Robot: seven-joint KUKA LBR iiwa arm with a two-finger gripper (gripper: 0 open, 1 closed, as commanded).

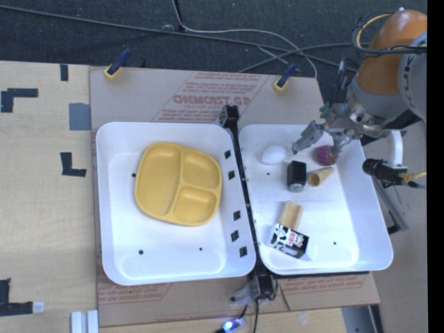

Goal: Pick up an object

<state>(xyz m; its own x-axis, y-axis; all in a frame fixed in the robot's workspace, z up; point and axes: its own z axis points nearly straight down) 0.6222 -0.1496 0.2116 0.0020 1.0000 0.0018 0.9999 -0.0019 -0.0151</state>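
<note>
Printed "CHEMCAST" on cardboard sheet [208,101]; gripper [321,143] fingers spread, clamping nothing, above round purple object [324,155] beside black cylinder [297,175], tan cone [320,177].

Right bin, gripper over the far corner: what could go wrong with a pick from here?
1. The gripper hangs open over a tight cluster: purple object, tan cone, black cylinder. A finger may land on a neighbour or push the target away.
2. The purple object sits near the right bin's far wall, leaving little room to close.
</note>
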